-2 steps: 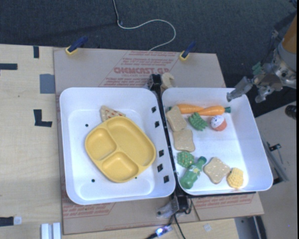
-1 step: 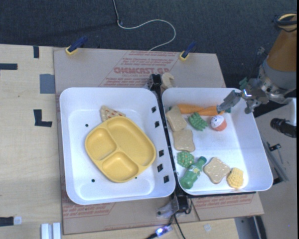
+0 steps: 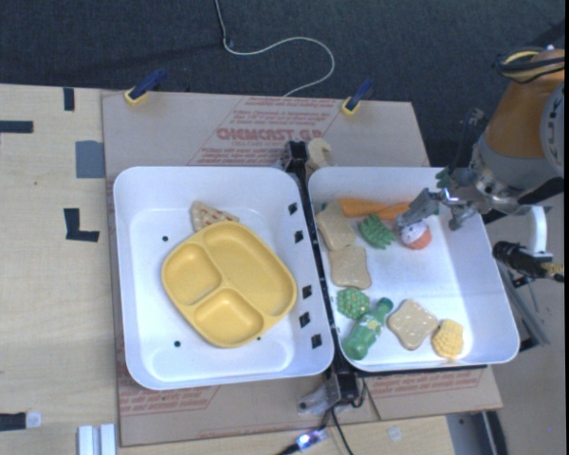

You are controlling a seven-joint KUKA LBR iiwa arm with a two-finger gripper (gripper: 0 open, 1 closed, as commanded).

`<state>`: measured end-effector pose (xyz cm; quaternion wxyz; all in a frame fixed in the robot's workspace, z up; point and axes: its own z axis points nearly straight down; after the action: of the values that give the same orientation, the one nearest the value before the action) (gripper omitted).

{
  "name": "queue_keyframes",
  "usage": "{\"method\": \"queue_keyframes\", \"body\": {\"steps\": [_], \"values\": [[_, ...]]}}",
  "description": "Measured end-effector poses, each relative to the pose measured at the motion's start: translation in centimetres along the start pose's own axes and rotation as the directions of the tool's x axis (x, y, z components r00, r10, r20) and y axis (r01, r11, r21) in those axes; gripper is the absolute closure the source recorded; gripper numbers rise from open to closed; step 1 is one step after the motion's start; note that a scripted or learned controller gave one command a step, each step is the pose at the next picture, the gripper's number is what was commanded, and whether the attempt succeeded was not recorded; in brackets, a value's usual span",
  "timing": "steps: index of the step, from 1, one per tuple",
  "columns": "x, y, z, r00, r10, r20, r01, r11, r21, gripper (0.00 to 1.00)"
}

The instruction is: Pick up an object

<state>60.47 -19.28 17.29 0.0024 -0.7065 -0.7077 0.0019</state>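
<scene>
The green bottle (image 3: 363, 333) lies at the near edge of the right bin (image 3: 474, 282). My claw (image 3: 419, 218) hangs over a small red thing (image 3: 416, 238). I cannot tell if it grips.

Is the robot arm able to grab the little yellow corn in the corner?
Probably yes. The corn lies uncovered near the right bin's front corner, beside a toast slice, with nothing on top. The gripper is over the same bin, farther back.

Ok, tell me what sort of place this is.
Most likely a robotics lab bench for grasping trials: two white bins clamped on a cardboard sheet, toy food such as a corn cob, and a robot arm's tool reaching in.
</scene>
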Motion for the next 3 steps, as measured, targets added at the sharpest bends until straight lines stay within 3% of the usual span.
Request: {"method": "queue_keyframes", "body": {"steps": [2,3], "values": [[-0.6,-0.1,9.0,1.000,-0.001,0.001,0.001,1.000,-0.003,0.00],[-0.6,-0.1,7.7,1.000,-0.001,0.003,0.001,1.000,-0.007,1.00]]}}
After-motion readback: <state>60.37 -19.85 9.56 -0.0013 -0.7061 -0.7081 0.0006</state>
